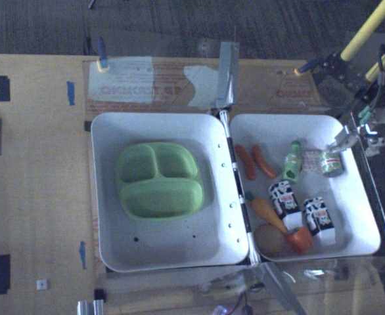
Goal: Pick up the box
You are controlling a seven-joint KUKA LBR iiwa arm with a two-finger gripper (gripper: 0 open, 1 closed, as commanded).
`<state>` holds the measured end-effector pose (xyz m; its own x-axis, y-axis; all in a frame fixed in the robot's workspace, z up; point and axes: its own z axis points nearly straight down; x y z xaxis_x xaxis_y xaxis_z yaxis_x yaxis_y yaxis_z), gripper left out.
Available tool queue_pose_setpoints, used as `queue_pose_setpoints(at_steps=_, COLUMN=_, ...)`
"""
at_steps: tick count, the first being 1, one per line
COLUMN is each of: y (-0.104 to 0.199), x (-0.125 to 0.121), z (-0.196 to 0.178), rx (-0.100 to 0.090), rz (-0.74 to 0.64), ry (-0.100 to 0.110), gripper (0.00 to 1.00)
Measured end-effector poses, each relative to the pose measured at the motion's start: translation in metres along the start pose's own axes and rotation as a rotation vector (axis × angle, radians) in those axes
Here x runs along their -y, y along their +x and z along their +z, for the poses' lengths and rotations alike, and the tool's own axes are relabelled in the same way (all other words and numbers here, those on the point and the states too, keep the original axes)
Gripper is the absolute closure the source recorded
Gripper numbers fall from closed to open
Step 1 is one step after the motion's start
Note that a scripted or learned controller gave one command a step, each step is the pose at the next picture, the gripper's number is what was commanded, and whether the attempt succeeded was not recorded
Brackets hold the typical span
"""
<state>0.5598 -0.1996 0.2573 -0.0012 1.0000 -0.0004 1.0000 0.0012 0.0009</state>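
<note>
Two small white boxes with black cow patches lie in the right bin (366, 231): one box (284, 197) near its middle, the other box (319, 216) to its right and nearer the front. The gripper (347, 138) hangs at the bin's far right rim, above and to the right of both boxes. Its metal tip sits just above a small can (331, 163). Nothing shows between box and gripper but bare bin floor.
The right bin also holds two red-orange sticks (255, 161), a green bottle (292, 160), a carrot (269, 212), a brown round item (269, 239) and a red item (300, 239). A green divided plate (159, 180) lies in the left bin (107, 241).
</note>
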Motion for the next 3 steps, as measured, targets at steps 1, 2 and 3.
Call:
queue_pose_setpoints(at_steps=1, y=0.012, x=-0.019, z=0.149, rx=0.000, rz=0.102, ry=-0.002, gripper=0.00)
queue_pose_setpoints(at_steps=2, y=0.004, x=-0.028, z=0.172, rx=-0.007, rz=0.229, ry=-0.001, gripper=0.00)
queue_pose_setpoints(at_steps=3, y=0.015, x=-0.075, z=0.172, rx=0.002, rz=-0.014, ry=0.012, gripper=0.00)
